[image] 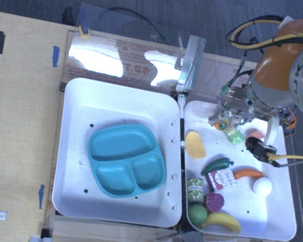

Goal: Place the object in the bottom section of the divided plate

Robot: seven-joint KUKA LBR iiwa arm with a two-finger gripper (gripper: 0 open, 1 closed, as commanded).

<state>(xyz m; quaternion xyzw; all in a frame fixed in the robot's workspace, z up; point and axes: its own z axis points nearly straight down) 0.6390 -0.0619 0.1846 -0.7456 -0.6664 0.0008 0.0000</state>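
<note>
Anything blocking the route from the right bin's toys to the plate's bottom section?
Only the two bins' touching rims lie between the toy pile and the blue divided plate. Its bottom section holds nothing. The gripper is over the right bin.

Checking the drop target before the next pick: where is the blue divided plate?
The blue divided plate lies in the left white bin, about mid-bin, across the divider from the yellow piece.

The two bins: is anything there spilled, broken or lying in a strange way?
Nothing looks spilled or broken. The blue divided plate lies flat in the left bin, turned at a slant to the bin's sides. The toy foods, such as the banana and the egg, lie in a loose heap in the right bin, below the gripper.
</note>
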